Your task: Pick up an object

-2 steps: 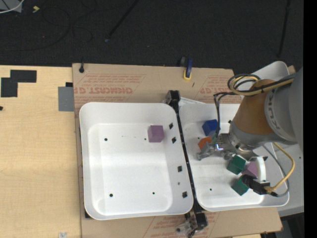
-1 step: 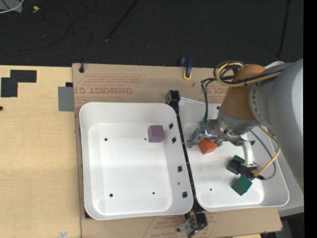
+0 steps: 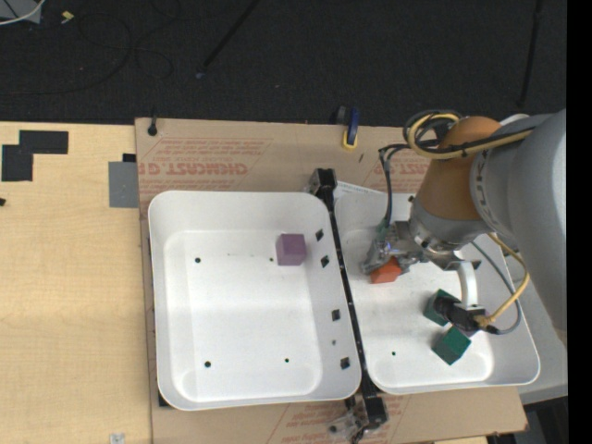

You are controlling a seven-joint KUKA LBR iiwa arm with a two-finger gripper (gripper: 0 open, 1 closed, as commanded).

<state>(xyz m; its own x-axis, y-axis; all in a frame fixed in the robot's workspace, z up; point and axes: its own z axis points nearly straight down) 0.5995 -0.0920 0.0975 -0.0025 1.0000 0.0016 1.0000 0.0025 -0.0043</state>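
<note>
The claw [image 3: 382,255] is down inside the right bin [image 3: 518,368], near that bin's left wall, with the grey arm [image 3: 518,192] and its orange band [image 3: 453,178] rising behind it to the right. An orange block [image 3: 386,271] lies right at the claw's tip, just below it in the view and seemingly touching it; whether it sits between the fingers cannot be told, since the wrist hides that part, and how wide the claw stands cannot be told either. Two green blocks lie lower right of the claw in the same bin: a dark green block [image 3: 439,307] nearer, and a teal green block [image 3: 452,346] farther down, close to the bin's front edge. A black cable fitting [image 3: 467,316] sits between them. Well to the claw's left, across the black divider [image 3: 338,285] between the bins, a purple cube [image 3: 290,249] rests alone on the floor of the left bin [image 3: 166,340]. Both bins stand on a cardboard sheet [image 3: 231,160] on the worktop [image 3: 65,303].
</note>
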